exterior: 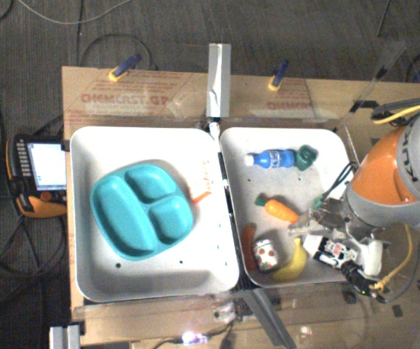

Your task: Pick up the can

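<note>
The arm is cut off at right, hiding the right bin's near corner.

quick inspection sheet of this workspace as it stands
surface: two white bins, left bin, right bin
job's things: can near right bin's front edge, beside banana
clutter: carrot, blue bottle, dark green object in right bin; teal divided plate in left bin
grippers: gripper over right bin's right side, holding nothing visible
cables: black cables on floor
surroundings: handheld pendant left of bench
</note>
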Controlling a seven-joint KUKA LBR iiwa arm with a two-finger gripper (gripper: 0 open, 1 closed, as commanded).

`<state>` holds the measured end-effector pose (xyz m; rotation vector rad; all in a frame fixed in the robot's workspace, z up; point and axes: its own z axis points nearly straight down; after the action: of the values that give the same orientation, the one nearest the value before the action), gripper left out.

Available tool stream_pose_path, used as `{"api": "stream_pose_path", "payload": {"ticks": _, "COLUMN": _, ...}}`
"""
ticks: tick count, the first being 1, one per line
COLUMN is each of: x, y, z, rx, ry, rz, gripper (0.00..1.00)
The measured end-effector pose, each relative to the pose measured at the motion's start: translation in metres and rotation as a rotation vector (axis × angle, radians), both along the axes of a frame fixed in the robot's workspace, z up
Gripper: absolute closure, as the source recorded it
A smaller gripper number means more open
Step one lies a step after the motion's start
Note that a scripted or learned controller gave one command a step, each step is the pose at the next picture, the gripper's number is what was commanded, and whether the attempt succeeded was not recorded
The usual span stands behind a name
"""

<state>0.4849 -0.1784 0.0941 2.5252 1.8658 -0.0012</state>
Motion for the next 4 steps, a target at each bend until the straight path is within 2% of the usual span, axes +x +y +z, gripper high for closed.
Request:
{"api": "stream_pose_path", "payload": {"ticks": 1, "x": 0.003, "y": -0.027, "z": 0.001, "rx": 0.021, "ry": 0.003, "rz": -0.076, "gripper": 0.0}}
{"api": "stream_pose_path", "payload": {"ticks": 2, "x": 0.003, "y": -0.03, "z": 0.007, "rx": 0.009, "ry": 0.004, "rz": -0.076, "gripper": 1.0}}
{"api": "stream_pose_path", "payload": {"ticks": 3, "x": -0.001, "y": -0.031, "z": 0.12, "rx": -0.001, "ry": 0.006, "rz": -0.045, "gripper": 1.0}}
{"api": "stream_pose_path", "payload": {"ticks": 4, "x": -0.001, "y": -0.014, "z": 0.091, "rx": 0.001, "ry": 0.006, "rz": -0.035, "gripper": 1.0}}
